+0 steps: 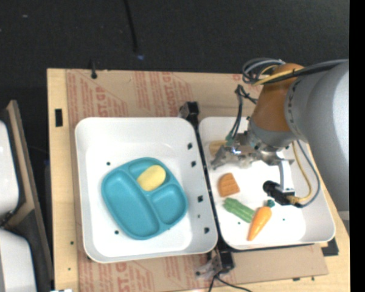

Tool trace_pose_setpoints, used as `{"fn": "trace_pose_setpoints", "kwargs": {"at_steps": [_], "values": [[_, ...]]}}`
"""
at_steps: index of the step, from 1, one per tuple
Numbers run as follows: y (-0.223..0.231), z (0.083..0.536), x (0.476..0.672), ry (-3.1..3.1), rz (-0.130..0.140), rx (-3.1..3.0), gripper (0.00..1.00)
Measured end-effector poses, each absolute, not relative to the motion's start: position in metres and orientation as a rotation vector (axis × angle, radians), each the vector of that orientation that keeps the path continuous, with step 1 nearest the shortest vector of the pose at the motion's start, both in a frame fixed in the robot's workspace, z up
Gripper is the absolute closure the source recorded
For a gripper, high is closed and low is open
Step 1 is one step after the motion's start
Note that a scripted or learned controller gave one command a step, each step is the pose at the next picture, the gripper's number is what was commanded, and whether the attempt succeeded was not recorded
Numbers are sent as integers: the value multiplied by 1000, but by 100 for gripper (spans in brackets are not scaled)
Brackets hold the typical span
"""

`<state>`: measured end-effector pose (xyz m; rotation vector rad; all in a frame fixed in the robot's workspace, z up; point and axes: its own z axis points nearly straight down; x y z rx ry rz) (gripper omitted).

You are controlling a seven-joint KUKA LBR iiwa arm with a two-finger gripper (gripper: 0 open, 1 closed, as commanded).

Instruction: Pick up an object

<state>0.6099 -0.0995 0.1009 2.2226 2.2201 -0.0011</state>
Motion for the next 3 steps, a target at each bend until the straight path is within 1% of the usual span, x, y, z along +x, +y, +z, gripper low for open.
{"fn": "trace_pose_setpoints", "kwargs": {"at_steps": [1,2,3], "values": [[-100,111,611,2219,2,2222,100],[-100,178,652,2218,7,2217,100],[-100,175,650,2220,0,2221,0]]}}
